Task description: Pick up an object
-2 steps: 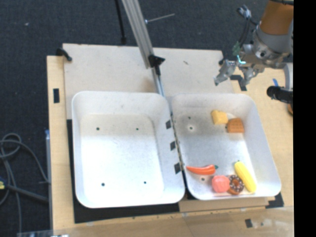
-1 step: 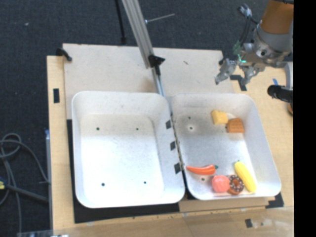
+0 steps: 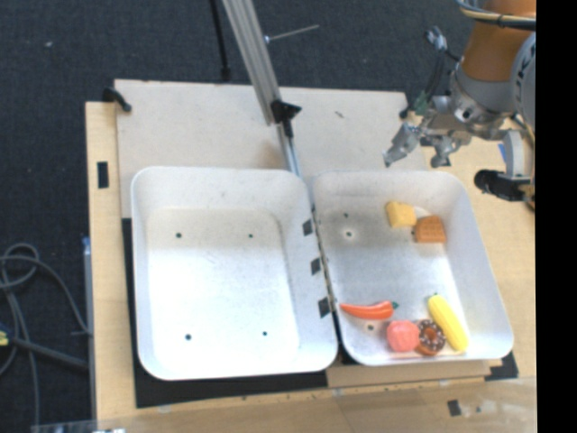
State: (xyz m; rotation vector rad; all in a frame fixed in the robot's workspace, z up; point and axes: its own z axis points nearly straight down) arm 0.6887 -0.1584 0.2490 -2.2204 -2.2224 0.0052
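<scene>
Yellow corn cob (image 3: 448, 322), judged light, stiff and slippery, is listed well below the gripper (image 3: 418, 150), whose fingers are seen apart, empty; a mid-length grasp is advised.

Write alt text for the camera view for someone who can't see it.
A grey and orange robot arm holds its gripper above the far rim of the right white bin, touching none of the toy foods inside. The bin holds a yellow block, a brown piece, a red chili, a pink fruit, a doughnut and a corn cob.
</scene>
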